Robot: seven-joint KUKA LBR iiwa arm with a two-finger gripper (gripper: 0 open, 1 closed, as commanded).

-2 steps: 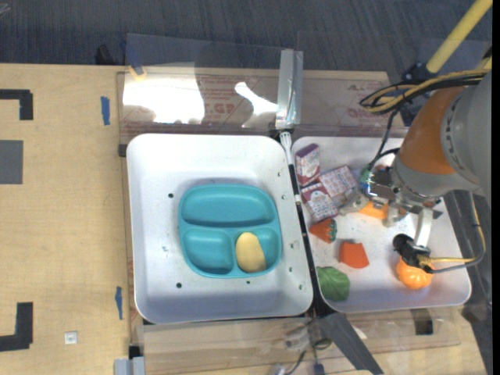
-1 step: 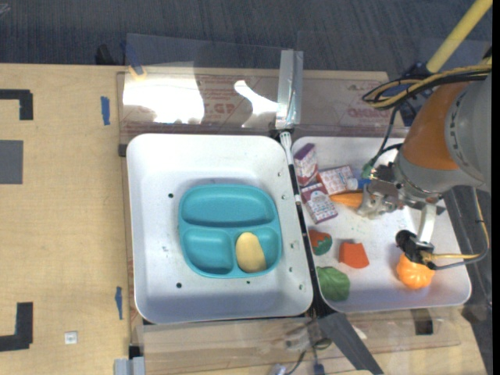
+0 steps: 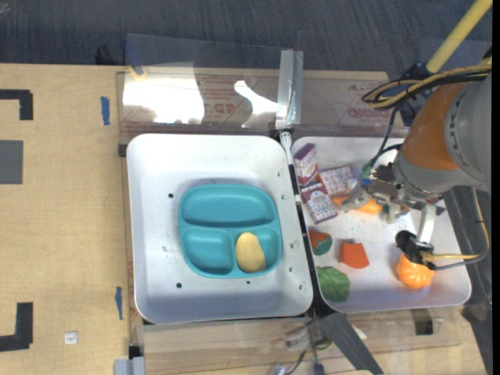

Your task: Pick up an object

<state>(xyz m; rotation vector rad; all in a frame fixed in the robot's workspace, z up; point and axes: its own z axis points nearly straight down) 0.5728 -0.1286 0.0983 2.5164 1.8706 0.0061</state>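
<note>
A: Which things lie under the arm?

B: A small orange lump (image 3: 370, 206) lies in the right white bin (image 3: 453, 287), just beside the gripper (image 3: 383, 198). Whether its fingers are spread or pressed together, I cannot tell.

A: And around it?

B: A round orange fruit (image 3: 413, 273), a red-orange block (image 3: 354, 255), a green leafy toy (image 3: 334, 282) and printed cartons (image 3: 322, 190) share that bin. The left white bin (image 3: 156, 209) holds a teal divided tray (image 3: 226, 226) with a yellow oval piece (image 3: 250, 251) in its lower right compartment.
</note>
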